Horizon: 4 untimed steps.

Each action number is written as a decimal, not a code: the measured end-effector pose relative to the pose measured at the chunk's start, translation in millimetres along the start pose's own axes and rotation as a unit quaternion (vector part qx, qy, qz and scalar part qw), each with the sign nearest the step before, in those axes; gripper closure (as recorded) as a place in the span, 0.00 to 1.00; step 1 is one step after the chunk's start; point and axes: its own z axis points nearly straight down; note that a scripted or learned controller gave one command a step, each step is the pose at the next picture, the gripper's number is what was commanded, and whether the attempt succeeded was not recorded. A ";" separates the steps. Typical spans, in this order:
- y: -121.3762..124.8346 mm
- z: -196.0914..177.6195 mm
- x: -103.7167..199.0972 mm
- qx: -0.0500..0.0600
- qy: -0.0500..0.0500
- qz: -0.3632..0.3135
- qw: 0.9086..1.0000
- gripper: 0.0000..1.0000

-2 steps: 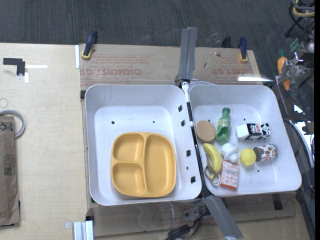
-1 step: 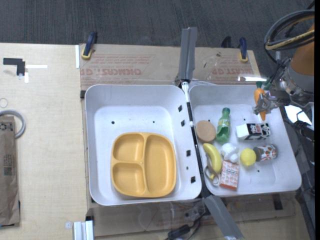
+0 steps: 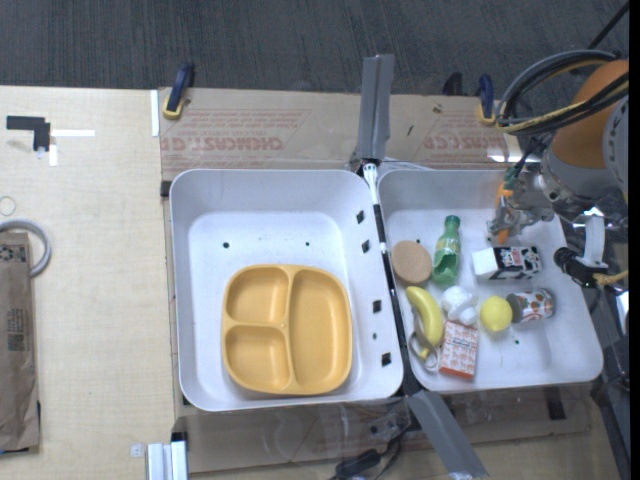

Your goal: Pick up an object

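The right bin (image 3: 545,368) holds several small objects: a green bottle (image 3: 447,249), a round brown disc (image 3: 411,261), a banana (image 3: 427,314), a lemon (image 3: 496,313), a small can (image 3: 531,305), a red and white packet (image 3: 459,351) and a black and white carton (image 3: 511,260). My gripper (image 3: 508,218) hangs over the far right part of this bin, just above the carton. Its fingers are small and dark against the wrist. I see nothing between them.
The left bin (image 3: 195,268) holds a yellow divided plate (image 3: 288,328). A grey post (image 3: 375,108) rises between the bins at the back. Cardboard (image 3: 270,133) lies behind them, with blue clamps (image 3: 180,88) on it. Cables (image 3: 545,78) loop above the arm at right.
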 end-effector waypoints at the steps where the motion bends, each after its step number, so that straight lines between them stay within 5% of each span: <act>1: -0.9 -8.1 -0.6 0.002 0.000 0.000 1.000 1.00; 2: 0.6 -8.3 3.9 0.000 0.002 -0.003 1.000 0.00; 3: 1.1 -18.1 2.3 0.000 0.000 -0.003 1.000 1.00; 4: -23.0 -107.5 86.3 -0.001 0.000 -0.075 0.997 1.00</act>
